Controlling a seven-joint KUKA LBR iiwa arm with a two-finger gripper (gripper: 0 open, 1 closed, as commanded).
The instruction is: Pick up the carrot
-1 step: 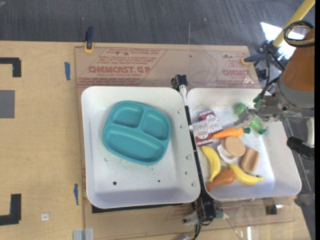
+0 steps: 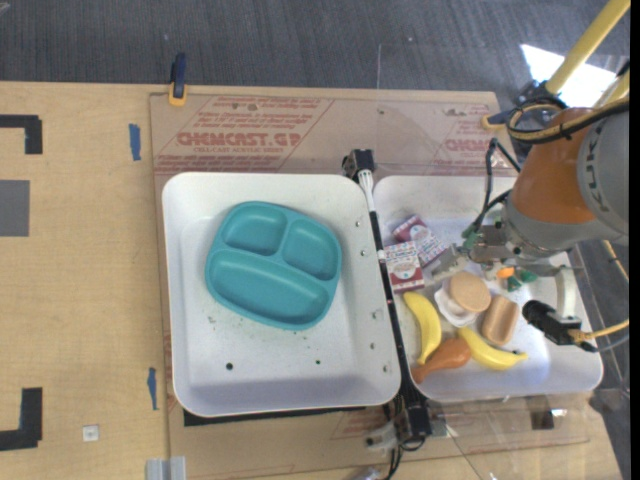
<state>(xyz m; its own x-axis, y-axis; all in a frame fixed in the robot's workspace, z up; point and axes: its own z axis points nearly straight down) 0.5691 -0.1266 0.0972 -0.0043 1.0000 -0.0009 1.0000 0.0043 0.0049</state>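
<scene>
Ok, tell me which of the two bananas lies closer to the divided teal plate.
The upright banana near the right bin's left wall. The other banana lies crosswise farther right, beyond the carrot.

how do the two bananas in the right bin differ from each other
The upper yellow toy banana runs mostly up and down in the camera view, close to the bin's left wall; the lower yellow toy banana lies more crosswise, toward the near wall. The upper one sits above the orange carrot, the lower one to its right, partly under a tan bread-like piece. Both are curved, yellow and in the right white bin.
</scene>
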